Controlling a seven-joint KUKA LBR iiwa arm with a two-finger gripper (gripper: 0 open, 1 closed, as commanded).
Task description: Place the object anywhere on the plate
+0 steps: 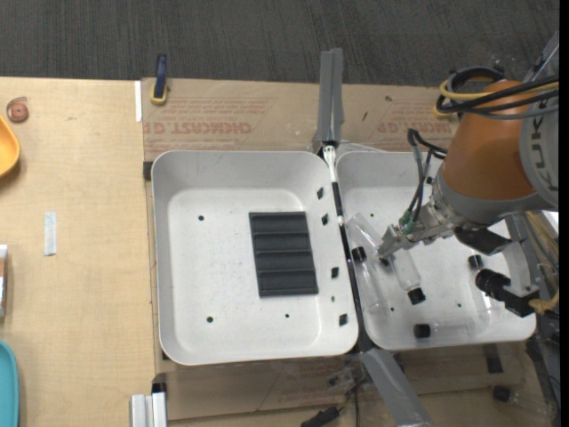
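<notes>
The dark ribbed plate (284, 253) lies flat mid-floor in the left bin (178, 238). Right of the plate, past the bin wall, the gripper (393, 247) hangs low over the right bin (382, 172); its spread cannot be told. Small black objects (415, 296) lie scattered there, none on the plate.

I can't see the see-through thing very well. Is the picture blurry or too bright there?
In the camera view, the white right bin is bright and washes out the clear object under the gripper, so its edges fade; the gripper looks slightly soft; the dark ribbed plate in the left bin is sharp, with faint shadows along the bin walls.
</notes>
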